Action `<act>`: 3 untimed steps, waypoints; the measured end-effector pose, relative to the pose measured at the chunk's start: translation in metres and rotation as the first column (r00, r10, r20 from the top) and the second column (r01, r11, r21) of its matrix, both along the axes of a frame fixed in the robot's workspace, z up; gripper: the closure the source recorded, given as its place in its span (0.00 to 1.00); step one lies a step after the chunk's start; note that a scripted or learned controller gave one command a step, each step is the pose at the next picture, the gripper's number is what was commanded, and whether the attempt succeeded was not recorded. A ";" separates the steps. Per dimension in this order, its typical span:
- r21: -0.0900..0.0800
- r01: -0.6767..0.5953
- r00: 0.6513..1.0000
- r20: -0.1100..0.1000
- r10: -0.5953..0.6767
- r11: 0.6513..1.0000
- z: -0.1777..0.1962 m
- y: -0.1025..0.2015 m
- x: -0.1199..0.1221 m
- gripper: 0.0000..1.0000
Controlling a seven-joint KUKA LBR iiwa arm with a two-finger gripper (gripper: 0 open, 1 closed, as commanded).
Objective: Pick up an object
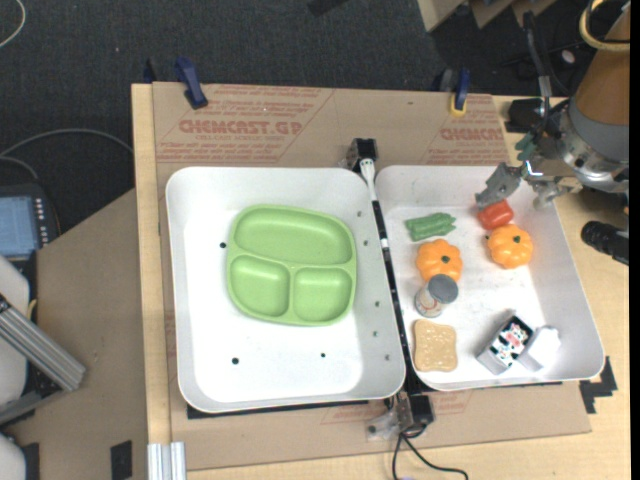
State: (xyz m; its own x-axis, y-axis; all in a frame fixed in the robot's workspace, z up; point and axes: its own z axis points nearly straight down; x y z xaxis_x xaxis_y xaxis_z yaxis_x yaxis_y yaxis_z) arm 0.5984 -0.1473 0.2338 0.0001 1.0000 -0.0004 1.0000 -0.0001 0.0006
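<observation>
One red object point(496, 214) sits at the right bin's point(570, 298) far edge, directly under the gripper point(515, 183), touching or nearly so; grip state cannot be told, nothing visibly held.

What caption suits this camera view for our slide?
Robot hand poised over a red toy in the right bin; a green divided plate fills the left.

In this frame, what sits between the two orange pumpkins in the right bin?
Nothing: in the camera view the left pumpkin and the right pumpkin are parted by bare white floor of the right bin. The red piece lies above that gap.
</observation>
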 end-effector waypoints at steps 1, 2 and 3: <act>0.005 -0.005 1.000 -0.001 0.005 1.000 -0.139 -0.067 0.004 0.00; 0.001 -0.002 1.000 0.003 0.002 1.000 -0.129 -0.071 0.004 1.00; -0.004 -0.003 1.000 0.006 0.003 1.000 -0.145 -0.028 0.012 1.00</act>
